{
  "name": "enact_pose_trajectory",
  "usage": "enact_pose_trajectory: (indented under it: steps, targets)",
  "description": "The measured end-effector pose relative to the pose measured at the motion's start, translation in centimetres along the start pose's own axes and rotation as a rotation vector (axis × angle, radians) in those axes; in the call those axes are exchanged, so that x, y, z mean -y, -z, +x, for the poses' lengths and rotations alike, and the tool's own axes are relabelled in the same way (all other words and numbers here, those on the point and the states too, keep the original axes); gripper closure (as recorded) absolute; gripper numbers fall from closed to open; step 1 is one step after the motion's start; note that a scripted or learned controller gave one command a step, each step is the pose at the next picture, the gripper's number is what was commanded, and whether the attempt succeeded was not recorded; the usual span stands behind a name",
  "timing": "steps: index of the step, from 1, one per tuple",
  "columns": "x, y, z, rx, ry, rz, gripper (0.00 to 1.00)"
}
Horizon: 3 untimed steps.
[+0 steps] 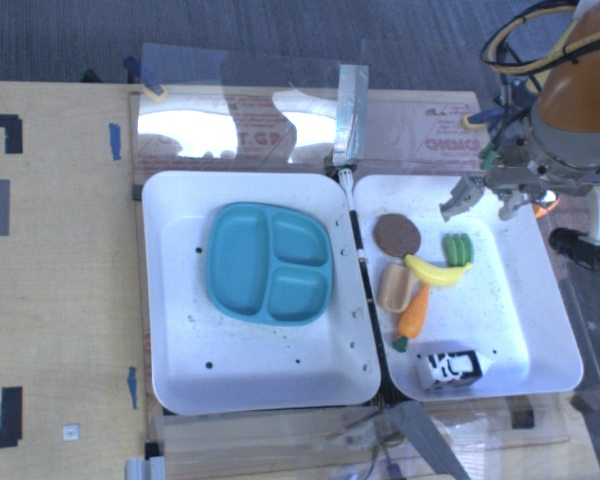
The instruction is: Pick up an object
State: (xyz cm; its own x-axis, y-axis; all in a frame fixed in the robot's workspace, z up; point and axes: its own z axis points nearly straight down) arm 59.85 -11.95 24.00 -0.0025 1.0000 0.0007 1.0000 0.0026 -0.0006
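Front of right bin (540, 298): black-and-white carton (450, 366).
Mid right bin: carrot (413, 313), tan roll (395, 285), banana (432, 271), green pepper (457, 249), brown disc (397, 234).
Left bin (170, 298): teal divided plate (270, 263).
End effector (487, 196): fingers spread open, holding nothing, above far right bin edge.

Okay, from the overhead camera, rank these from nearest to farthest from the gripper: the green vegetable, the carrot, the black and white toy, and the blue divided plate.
Measured from the gripper over the right bin's back edge:
1. Green vegetable, just below and left of it.
2. Carrot, mid right bin, toward the divider.
3. Black and white toy, right bin's front.
4. Blue divided plate, in the left bin.
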Motion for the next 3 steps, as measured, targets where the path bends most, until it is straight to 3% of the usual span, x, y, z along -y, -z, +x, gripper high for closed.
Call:
enact_pose_trajectory:
  steps: [1, 2, 3]
  targets:
    - [2.4, -3.6, 6.0, -0.001, -0.150, 0.004, 0.00]
    - [4.8, -12.9, 2.1, 0.001, -0.160, 0.011, 0.00]
    - [5.0, -14.5, 2.1, 0.000, -0.028, -0.019, 0.00]
